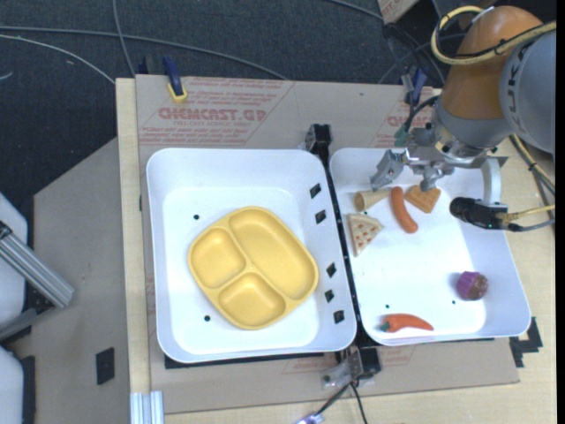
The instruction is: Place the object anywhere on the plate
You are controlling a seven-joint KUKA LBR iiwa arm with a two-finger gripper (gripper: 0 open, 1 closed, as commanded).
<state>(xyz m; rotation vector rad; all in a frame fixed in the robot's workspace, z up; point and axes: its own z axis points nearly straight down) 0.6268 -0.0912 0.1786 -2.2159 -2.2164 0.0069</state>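
The yellow plate (253,266), with three compartments, lies in the left bin (168,237). In the right bin (494,263), my gripper (408,175) hangs open over the far left corner, its two grey fingers (385,169) spread apart with nothing between them. Just in front of the fingertips lie an orange-red sausage (404,210), a tan cone-shaped piece (371,199) and an orange wedge (424,200). A triangular tan slice (363,232) rests beside the divider. A purple lump (471,284) and a red chili pepper (406,323) lie nearer the front.
The black hinged divider (328,228) runs between the two bins. A black connector with a cable (478,210) sticks out over the right bin's right side. The arm's orange band (485,42) looms above the far right corner.
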